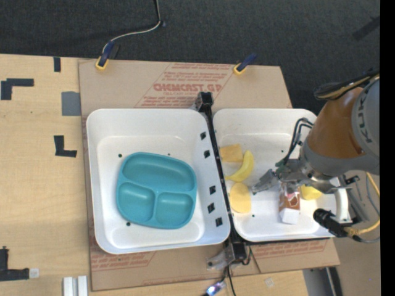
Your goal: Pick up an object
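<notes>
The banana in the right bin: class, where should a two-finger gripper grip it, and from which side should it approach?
Grip the banana at its mid-length, coming from straight above, fingers closing across its narrow width. It lies flat and curved, its lower end close to the yellow round piece and a pale yellow block near its top, so the middle looks freest.

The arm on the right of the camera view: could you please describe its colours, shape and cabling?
The arm is a thick, rounded grey body with a broad orange band above the wrist. Thin black cables loop along its left side. The wrist narrows to a grey metal claw with slim dark fingers, and a black cylindrical part sticks out below.
</notes>
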You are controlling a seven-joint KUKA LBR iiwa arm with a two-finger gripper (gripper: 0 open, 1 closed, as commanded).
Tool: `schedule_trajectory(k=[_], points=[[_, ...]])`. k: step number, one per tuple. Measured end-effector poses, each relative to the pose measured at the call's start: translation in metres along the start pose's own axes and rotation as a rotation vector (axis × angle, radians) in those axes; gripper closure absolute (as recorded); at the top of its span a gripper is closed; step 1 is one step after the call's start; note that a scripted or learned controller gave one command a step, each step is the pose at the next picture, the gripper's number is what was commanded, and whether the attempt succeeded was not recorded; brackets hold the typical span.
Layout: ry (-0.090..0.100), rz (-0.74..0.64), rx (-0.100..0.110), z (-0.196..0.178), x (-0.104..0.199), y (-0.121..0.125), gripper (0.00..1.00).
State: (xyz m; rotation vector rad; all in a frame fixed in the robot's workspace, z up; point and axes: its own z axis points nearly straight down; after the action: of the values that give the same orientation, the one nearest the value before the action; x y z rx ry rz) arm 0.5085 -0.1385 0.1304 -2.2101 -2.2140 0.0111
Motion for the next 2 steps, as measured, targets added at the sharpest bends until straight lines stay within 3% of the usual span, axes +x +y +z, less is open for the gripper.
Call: schedule_trajectory(k=[1, 2], points=[[-0.005, 0.000, -0.013, 0.048, 0.045, -0.025, 0.00], [-0.005, 0.003, -0.016, 0.045, -0.022, 0.017, 0.00]])
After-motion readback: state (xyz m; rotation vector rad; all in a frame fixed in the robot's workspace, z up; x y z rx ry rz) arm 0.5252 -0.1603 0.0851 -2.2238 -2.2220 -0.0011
